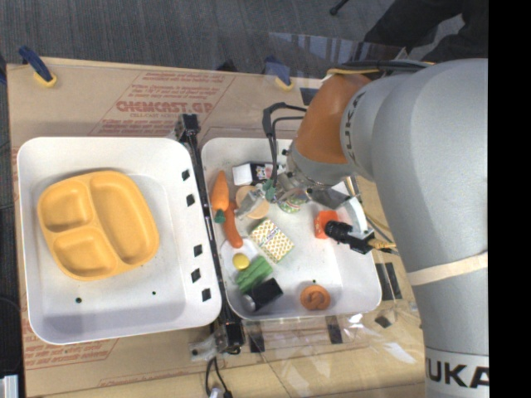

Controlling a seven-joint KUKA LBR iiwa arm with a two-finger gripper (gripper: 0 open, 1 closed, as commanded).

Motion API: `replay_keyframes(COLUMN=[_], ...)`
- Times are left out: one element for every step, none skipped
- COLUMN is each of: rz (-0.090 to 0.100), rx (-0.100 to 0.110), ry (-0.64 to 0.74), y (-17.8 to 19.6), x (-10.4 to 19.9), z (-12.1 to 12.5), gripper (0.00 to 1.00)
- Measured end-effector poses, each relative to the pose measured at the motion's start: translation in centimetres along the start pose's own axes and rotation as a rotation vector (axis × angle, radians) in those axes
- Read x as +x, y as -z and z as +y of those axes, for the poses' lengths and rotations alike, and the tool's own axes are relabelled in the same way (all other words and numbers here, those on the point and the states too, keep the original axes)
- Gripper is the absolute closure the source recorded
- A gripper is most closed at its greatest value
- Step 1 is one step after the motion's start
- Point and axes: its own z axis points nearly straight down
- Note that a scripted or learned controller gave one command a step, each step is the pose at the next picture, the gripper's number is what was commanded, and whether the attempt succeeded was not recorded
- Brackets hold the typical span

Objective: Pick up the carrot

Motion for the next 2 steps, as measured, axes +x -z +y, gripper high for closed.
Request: replay_keyframes(rz=[0.002, 0.001], rx=[0.004, -0.010], ry=[0.006, 0.145], y=[1.0, 10.5], x=[0.1, 10.8], z=[-0.1, 1.7], gripper=[1.00, 1.00])
